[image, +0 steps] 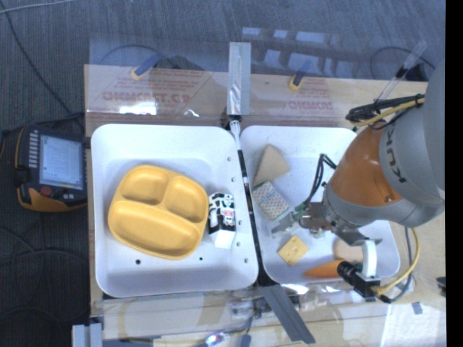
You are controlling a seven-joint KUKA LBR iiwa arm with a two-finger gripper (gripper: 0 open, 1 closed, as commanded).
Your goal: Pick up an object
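Note:
My gripper (288, 221) hangs low over the middle of the right bin (376, 147), below the arm's orange band. It sits between a checkered grey-green square (267, 199) just to its upper left and a yellow square cracker (293, 250) just below it. A tan wedge (271, 163) lies further up the bin. An orange carrot (323, 270) and a peach-coloured piece (347, 251) lie at the bin's front, partly under the arm. Nothing is visibly held.
The left bin (116, 139) holds a yellow divided plate (158, 210) and a small black-and-white carton (222, 215) by the divider. A pendant with a screen (52, 166) lies left of the bench. The arm's body covers the right bin's right side.

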